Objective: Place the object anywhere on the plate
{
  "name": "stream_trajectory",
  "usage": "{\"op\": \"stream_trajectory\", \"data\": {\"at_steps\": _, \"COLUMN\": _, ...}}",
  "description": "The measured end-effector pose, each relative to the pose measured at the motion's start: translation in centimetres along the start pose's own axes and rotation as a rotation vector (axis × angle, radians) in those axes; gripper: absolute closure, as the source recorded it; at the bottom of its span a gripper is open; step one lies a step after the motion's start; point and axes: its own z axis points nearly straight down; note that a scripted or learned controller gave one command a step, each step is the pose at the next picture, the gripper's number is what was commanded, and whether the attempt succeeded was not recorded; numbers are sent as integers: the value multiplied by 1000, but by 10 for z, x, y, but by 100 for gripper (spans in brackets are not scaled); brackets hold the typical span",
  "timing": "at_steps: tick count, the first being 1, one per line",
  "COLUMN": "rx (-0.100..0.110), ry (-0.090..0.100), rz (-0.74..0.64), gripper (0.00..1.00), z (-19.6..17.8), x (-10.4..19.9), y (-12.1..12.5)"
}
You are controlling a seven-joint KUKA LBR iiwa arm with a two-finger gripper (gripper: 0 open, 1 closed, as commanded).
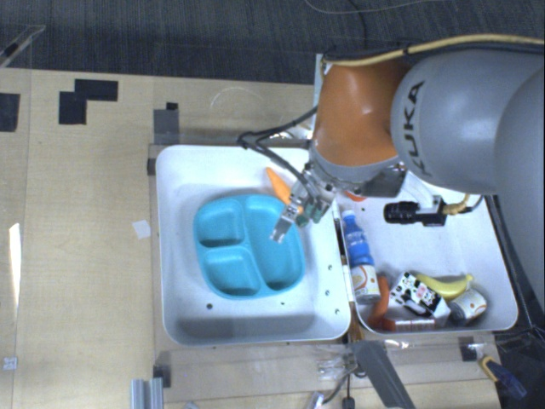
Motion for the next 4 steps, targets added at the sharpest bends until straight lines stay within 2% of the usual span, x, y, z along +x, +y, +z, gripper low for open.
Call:
{"op": "stream_trajectory", "data": {"at_steps": 1, "rx": -7, "ry": -5, "rz": 1, "gripper": 100, "z": -12, "x": -2, "y": 2}}
{"op": "stream_trajectory", "data": {"at_steps": 2, "rx": -6, "ry": -5, "rz": 0, "gripper": 0, "z": -12, "x": -2, "y": 2}}
{"op": "stream_trajectory", "data": {"at_steps": 3, "rx": -2, "ry": -2, "rz": -20, "gripper": 0, "z": -74, "x": 56, "y": 55}}
{"op": "stream_trajectory", "data": {"at_steps": 4, "rx": -9, "ry": -6, "rz": -20, "gripper": 100, "z": -86, "x": 55, "y": 57}}
